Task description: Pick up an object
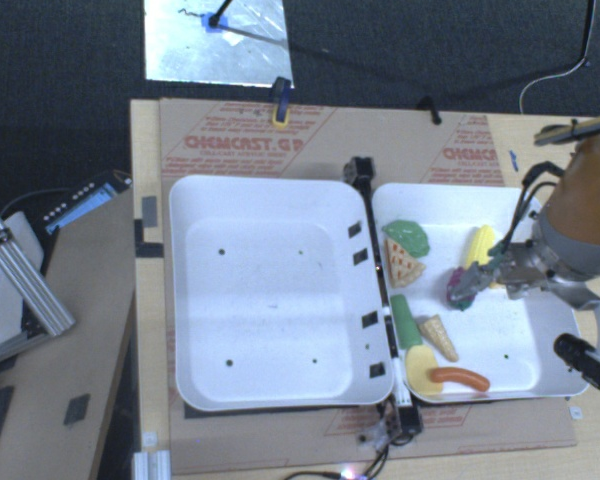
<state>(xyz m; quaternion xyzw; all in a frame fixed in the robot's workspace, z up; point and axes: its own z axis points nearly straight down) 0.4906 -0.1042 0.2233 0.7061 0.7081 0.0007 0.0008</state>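
The jaws [468,286] hang low over the right bin [520,378], dark and purplish at their tip, and whether they are spread or pressed together I cannot tell, since the tip reads as one blurred mass from above. Nothing is visibly held between them.

Going left to right: the left bin [270,298] sits beside the right one on the tabletop [240,133]. Along the right bin's left wall lie a green leafy piece [407,236], a tan waffle-like wedge [403,266] just nearer than it, a green stick [404,320], a tan cone [440,336], and at the near edge a yellow disc [420,370] with an orange-red sausage [460,377] lying across it. Next comes the jaws' tip, and just right and far of it stands the yellow corn-like piece [479,245].

The corn-like piece is the closest candidate, in my judgement: it lies just far of the tip, nearly touching, its long axis running near-to-far with a slight lean. It looks small, bright yellow and smooth, probably rigid plastic. A short shift toward the far side would put the jaws over it.
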